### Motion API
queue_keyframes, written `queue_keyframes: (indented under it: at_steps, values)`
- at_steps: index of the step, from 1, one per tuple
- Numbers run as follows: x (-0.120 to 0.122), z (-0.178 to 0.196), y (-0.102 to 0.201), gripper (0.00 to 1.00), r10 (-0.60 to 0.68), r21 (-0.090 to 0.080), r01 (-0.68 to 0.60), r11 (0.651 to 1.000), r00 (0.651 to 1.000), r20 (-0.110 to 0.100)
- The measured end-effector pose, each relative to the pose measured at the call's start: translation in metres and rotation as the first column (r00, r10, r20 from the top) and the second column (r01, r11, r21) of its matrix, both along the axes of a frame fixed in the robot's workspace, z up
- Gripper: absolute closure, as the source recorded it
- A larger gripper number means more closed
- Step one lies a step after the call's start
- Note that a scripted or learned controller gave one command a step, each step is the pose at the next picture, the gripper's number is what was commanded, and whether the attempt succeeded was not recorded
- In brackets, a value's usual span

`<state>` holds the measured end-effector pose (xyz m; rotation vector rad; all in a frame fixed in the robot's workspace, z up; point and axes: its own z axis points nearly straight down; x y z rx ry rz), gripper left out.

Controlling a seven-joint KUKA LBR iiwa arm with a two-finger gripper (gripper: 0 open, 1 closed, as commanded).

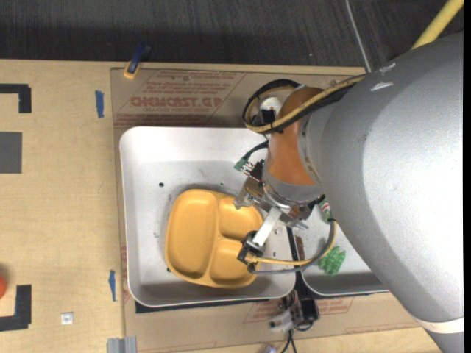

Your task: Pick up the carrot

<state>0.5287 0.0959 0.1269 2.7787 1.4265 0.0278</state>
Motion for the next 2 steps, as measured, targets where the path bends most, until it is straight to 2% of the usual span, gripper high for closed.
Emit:
queue_keyframes:
  at_steps: [1, 2]
  values:
    - [0.0001, 0.0000, 0.0000, 0.00, -0.005, 0.000, 0.005, 1.000, 1.000, 0.001]
    - [-0.0012, -0.0006, 0.0004, 0.00, 0.049, 0.000, -0.049, 0.999, 0.999, -0.003]
